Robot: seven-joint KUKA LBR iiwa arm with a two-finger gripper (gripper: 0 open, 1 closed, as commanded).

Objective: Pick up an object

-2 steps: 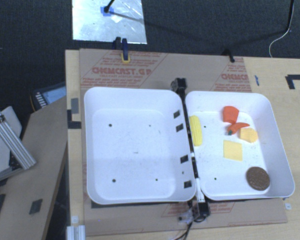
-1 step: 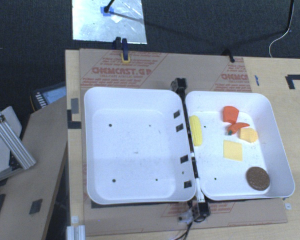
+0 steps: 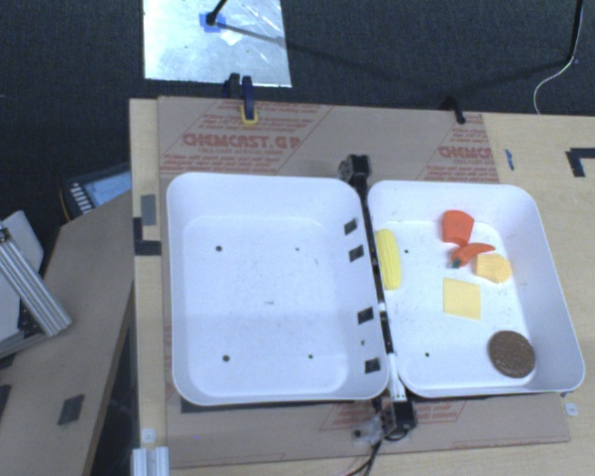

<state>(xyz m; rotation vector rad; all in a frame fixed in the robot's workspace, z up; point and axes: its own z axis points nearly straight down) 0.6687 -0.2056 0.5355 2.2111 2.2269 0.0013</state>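
Observation:
The right bin (image 3: 550, 266) holds several small items. A yellow corn cob (image 3: 388, 258) lies along its left wall. An orange piece (image 3: 457, 225) sits near the back, with a small orange carrot-like bit (image 3: 470, 254) just below it. Beside that rests a small yellow-orange chunk (image 3: 494, 267). A flat yellow square (image 3: 463, 298) lies in the middle, and a round brown disc (image 3: 512, 353) sits near the front right corner.
The left bin (image 3: 193, 266) stands beside the right one on a brown board (image 3: 278, 137). A shiny metal sheet (image 3: 216, 26) lies on the dark floor behind. An aluminium rail (image 3: 20, 276) leans at the far left. A white cable (image 3: 565, 62) hangs at the upper right.

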